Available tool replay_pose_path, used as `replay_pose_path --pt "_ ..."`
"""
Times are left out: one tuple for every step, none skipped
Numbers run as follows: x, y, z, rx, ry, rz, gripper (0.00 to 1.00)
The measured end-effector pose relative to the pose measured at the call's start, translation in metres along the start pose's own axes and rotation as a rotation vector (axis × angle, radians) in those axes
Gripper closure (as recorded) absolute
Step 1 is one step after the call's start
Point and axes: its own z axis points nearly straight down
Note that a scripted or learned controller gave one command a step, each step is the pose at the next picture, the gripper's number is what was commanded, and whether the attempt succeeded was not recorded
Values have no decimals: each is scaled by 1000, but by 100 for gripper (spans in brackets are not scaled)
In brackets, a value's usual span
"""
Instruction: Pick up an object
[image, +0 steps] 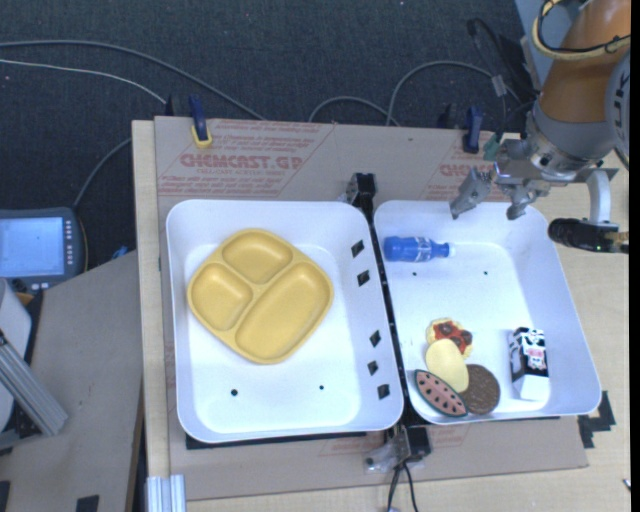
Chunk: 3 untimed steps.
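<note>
My gripper (491, 200) hangs above the far edge of the right bin (560, 290), its two fingers spread open with nothing between them. A blue bottle (415, 248) lies on its side in the right bin, down and to the left of the gripper. Near the bin's front sit a pale yellow piece (446, 362), a small red and yellow item (449, 332), a watermelon slice (438, 392), a brown round cookie (482, 388) and a small milk carton (528, 362).
The left bin (200, 400) bears a yellow divided plate (260, 294). Black clips run along the seam between the bins (375, 300). A blue clamp (199, 120) and another (472, 128) stand on the board's far edge. Cables trail behind.
</note>
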Motion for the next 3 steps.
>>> replay_pose_path --pt "0 2 -9 -15 -2 -3 0" --pt "4 7 53 -8 -1 -4 0" --pt "-5 11 109 -9 -2 -1 0"
